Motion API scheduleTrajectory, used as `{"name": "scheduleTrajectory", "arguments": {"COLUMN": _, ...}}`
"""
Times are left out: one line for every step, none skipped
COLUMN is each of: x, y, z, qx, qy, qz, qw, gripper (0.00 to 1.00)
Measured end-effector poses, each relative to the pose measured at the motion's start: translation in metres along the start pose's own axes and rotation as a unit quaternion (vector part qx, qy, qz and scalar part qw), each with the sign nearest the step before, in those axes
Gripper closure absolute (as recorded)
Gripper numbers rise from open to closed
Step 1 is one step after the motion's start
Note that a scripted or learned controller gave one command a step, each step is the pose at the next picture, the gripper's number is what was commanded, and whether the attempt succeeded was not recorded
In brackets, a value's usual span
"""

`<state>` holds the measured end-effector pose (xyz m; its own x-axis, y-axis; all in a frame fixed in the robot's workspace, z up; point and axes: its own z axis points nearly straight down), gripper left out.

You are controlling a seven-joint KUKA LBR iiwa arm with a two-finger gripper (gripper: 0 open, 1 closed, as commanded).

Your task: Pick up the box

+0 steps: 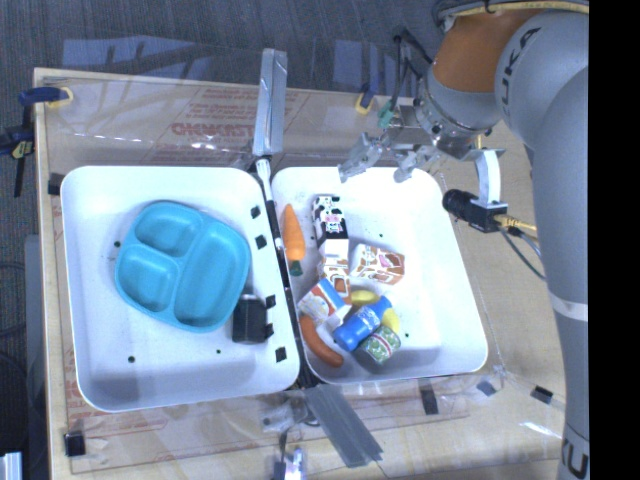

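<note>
1. Hovering above the far rim of the right bin (455, 268): gripper (380, 164), fingers spread open, nothing between them.
2. Reaching in from the right: grey arm (545, 98) with orange band (480, 43) above the wrist.
3. Lying in the right bin, near its middle: box (378, 263), white with red and orange print, tilted, well apart from the gripper and nearer the camera than it.
4. Just left of the box: small carton (330, 220) with black-and-white pattern, standing close to the bin's left wall.
5. Beside that carton, along the left wall: carrot (293, 233), lengthwise, pointing toward the far rim.
6. Crowded below the box, toward the near rim: blue bottle (357, 328), green-labelled can (381, 345), yellow item (364, 296), sausage (322, 346), all touching or overlapping one another.
7. Filling much of the left bin (100, 368): blue tray (180, 263) with compartments, lying flat.
8. Just right of the tray, near the left bin's right wall: black block (250, 320).
9. Carrying both bins side by side: tabletop (150, 118), covered with a clear sheet over red print.
10. Mounted by the arm's wrist, over the right bin's right rim: black cylinder (470, 208) with a cable.
</note>
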<state>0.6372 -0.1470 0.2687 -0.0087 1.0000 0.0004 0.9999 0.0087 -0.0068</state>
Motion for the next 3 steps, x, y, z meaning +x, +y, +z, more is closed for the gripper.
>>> {"name": "scheduleTrajectory", "arguments": {"x": -0.026, "y": -0.045, "z": 0.179, "qx": -0.001, "qy": 0.000, "qz": -0.076, "qw": 0.9971, "gripper": 0.00}}
{"name": "scheduleTrajectory", "arguments": {"x": -0.026, "y": -0.030, "z": 0.171, "qx": -0.002, "qy": -0.001, "qz": -0.029, "qw": 0.9996, "gripper": 0.00}}
{"name": "scheduleTrajectory", "arguments": {"x": -0.045, "y": -0.090, "z": 0.177, "qx": -0.003, "qy": 0.000, "qz": -0.041, "qw": 0.9992, "gripper": 0.00}}
